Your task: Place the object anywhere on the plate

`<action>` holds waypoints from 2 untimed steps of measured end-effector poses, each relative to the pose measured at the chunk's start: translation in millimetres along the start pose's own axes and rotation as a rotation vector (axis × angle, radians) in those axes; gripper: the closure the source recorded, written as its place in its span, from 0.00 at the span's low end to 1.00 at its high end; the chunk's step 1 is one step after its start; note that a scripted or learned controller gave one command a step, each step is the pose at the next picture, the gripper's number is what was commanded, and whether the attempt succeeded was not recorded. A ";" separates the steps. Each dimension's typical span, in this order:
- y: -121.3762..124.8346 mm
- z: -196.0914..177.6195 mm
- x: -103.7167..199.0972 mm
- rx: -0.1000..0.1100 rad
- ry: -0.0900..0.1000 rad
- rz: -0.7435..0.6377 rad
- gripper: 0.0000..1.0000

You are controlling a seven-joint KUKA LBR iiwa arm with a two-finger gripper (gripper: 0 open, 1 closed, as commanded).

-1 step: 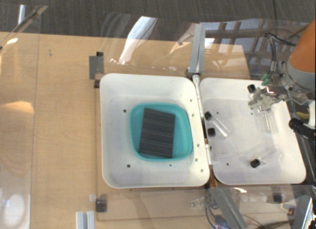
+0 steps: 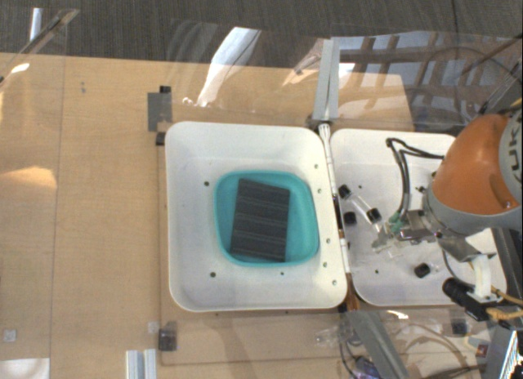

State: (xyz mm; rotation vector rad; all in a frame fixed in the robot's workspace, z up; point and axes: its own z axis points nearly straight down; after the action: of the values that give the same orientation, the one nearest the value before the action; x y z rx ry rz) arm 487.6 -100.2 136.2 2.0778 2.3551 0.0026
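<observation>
Camera view: I see the dark ribbed block point(image 2: 261, 220) already lying flat on the teal plate point(image 2: 225, 226) in the left bin point(image 2: 189, 206), long axis running up and down the picture, tilted slightly. The gripper point(image 2: 398, 233) hangs over the right bin point(image 2: 368, 153), well apart from the block, which lies to the picture's left across the divider. How the gripper is set I cannot tell. I judge the placing done.

Two white bins point(image 2: 188, 206) (side by side), tan bench point(image 2: 82, 206).
</observation>
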 end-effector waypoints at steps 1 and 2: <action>51.1 -87.2 44.6 -0.008 -0.002 -0.072 1.00; 74.5 -75.4 153.6 -0.004 0.000 -0.118 1.00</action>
State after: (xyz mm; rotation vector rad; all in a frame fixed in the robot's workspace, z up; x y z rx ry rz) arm 542.2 61.4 211.8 1.9338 2.4709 0.0073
